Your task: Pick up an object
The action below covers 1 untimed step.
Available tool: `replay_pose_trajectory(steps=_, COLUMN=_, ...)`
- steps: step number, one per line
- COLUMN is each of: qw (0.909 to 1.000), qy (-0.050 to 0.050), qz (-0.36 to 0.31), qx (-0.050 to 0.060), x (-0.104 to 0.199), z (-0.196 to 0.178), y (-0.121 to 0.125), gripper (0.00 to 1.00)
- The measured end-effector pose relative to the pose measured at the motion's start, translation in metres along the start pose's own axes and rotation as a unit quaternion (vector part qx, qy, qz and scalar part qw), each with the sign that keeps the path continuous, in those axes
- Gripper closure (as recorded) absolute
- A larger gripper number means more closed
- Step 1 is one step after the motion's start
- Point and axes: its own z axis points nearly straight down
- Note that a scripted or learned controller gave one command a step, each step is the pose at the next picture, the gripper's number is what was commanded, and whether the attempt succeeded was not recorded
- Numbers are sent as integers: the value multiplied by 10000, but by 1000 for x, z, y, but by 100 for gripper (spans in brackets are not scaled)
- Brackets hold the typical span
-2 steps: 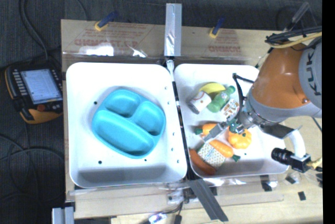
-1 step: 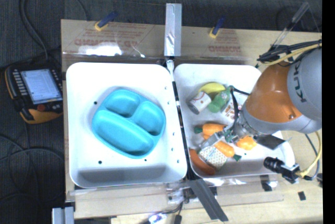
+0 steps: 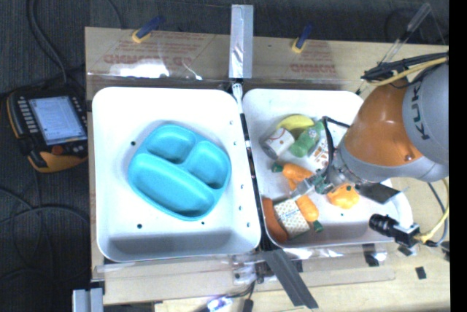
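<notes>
Gripper [image 3: 319,183] of mine sits low inside the right bin [image 3: 350,100], down among the heap of small things, and my grey arm with its orange band [image 3: 379,139] covers much of the bin's right half. I take the carrot [image 3: 295,173], a small orange piece with a green end, as my landmark. From it, my gripper lies just to the right and slightly nearer the bench front, close enough that they look almost touching. Whether my gripper is released or clenched I cannot tell from this height, and I see nothing plainly caught in it. The carrot's long axis runs roughly left to right across the bin, so I judge that a grasp should come across its short side. Past the carrot toward the back wall lie a green piece [image 3: 305,143], a yellow banana [image 3: 298,122] and a grey-white object [image 3: 277,143]. Toward the front from the carrot sits a patterned block [image 3: 291,216] with a second orange carrot [image 3: 309,209] against its right side, and an orange fruit [image 3: 343,195] lies to my gripper's right. Far left of the carrot, the left bin [image 3: 109,157] holds a blue divided tray [image 3: 180,170], well apart from me. My judgement is that the carrot is my nearest candidate, needing a short shift leftward.
</notes>
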Motion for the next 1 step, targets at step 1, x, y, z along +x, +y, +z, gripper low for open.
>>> replay_pose_trajectory(steps=1, qw=9772, qy=5, qz=2117, qx=156, x=6, z=-125, y=65, gripper=100)
